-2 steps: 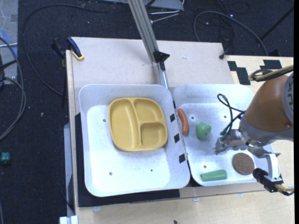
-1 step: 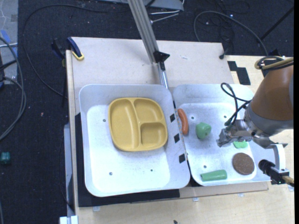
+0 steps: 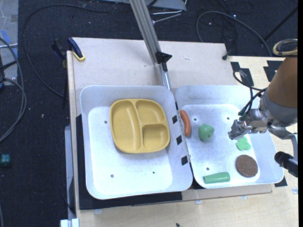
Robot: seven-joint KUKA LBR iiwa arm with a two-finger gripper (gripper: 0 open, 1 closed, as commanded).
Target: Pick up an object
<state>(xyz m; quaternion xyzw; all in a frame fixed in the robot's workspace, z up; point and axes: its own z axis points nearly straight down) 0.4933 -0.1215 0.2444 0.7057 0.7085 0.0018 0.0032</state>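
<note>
The right bin [image 3: 222,109] holds an orange-red sausage [image 3: 185,123] near its left wall, a green pepper-like piece [image 3: 206,132] in the middle, a pale green leafy piece [image 3: 243,143], a brown round patty [image 3: 246,165] and a green cylinder [image 3: 217,177] at the front. My gripper [image 3: 236,132] hangs over the right part of this bin, just above and to the left of the pale green piece, which it partly hides. Nothing shows between its fingers.
The left bin [image 3: 94,174] bears a yellow divided plate [image 3: 140,125]. A metal pole [image 3: 147,27] slants down from the top to the gap between the bins. The arm's orange band [image 3: 286,82] fills the right side.
</note>
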